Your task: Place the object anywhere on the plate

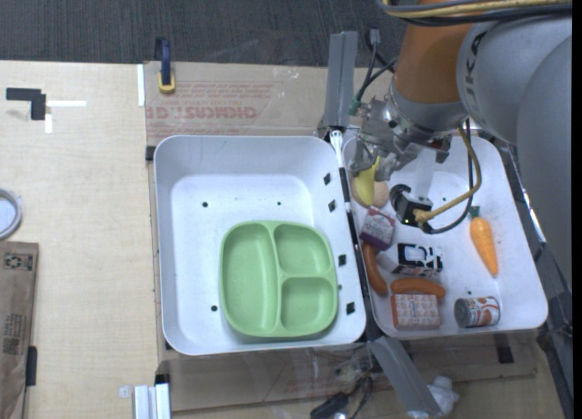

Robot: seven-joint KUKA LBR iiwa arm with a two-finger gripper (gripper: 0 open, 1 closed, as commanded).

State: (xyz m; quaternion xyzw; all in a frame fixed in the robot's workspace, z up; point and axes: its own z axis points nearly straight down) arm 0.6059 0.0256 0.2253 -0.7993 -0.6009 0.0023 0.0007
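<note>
Green and three-sectioned, the plate [277,278] lies in the left white bin [182,226], toward its lower right part, with nothing on it. Beside it, the right bin [518,226] holds the loose items. A yellow-green fruit-shaped piece [365,190] sits near the upper left corner, and a small purple-and-white packet [376,227] lies below it. Further down along the left wall is a reddish sausage [371,268], then a black-and-white carton [417,260] and a red-and-white box [416,309]. A tin can [476,311] lies on its side near the lower right, with an orange carrot [484,243] above it.

Reaching in from the right, the arm lowers the hand [375,161] over the upper left corner of the right bin, just above the yellow-green piece. Whether it is spread or pressed together cannot be made out from this angle.
</note>
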